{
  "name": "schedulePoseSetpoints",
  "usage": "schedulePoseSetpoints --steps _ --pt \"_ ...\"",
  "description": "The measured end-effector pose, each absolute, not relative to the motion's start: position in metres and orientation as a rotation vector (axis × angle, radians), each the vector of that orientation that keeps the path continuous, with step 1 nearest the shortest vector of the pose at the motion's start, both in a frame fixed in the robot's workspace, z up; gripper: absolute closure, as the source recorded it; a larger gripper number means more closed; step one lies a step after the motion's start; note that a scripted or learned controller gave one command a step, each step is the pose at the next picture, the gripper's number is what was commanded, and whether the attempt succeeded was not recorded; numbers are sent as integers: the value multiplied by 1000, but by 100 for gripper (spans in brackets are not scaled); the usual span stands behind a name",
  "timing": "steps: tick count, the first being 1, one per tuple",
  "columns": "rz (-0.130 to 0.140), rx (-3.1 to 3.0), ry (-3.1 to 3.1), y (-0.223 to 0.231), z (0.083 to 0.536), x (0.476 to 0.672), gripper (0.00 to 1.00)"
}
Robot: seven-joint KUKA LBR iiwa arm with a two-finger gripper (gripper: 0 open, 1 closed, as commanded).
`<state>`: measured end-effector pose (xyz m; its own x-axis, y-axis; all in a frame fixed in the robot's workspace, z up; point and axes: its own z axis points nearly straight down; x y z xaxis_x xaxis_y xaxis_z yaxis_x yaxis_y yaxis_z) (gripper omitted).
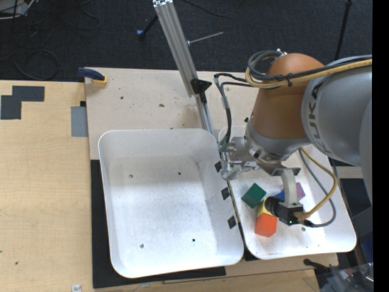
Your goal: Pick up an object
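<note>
You have the arm (pixel 322 120) reaching in from the right, its bulk hanging over the right bin (pixel 331 236) and hiding much of it. The left bin (pixel 158 218) lies beside it, showing a bare white floor with a few dark specks. The tool (pixel 231 169) sits low at the inner edge of the right bin, close to the wall the two bins share. From this angle you cannot tell whether it is wide or narrow, and nothing can be seen held in it. The likely targets lie just beside it in the right bin: a green block (pixel 254 194) nearest, an orange block (pixel 265 225) below that, and smaller yellow (pixel 265 209), blue (pixel 278 196) and purple (pixel 299 191) pieces bunched between them and the arm. All of them appear to rest on the bin floor. Judge the pick as not yet made: the approach looks done or nearly so, while the closing and the lift are what is left.

Around the work, the dark floor (pixel 73 17) at the top is strewn with cables. The pale wooden tabletop (pixel 42 193) carries both bins on a black mat (pixel 97 224), with grey patches (pixel 24 99) on its left part. A slanted aluminium bar (pixel 179 47) rises behind the bins, and a small blue and yellow clamp (pixel 92 75) sits at the tabletop's far edge.
</note>
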<state>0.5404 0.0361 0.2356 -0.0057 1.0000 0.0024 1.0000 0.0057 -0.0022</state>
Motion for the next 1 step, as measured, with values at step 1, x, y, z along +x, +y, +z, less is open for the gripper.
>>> schedulePoseSetpoints --steps 1 --pt "5 -2213 -2222 82 223 528 100"
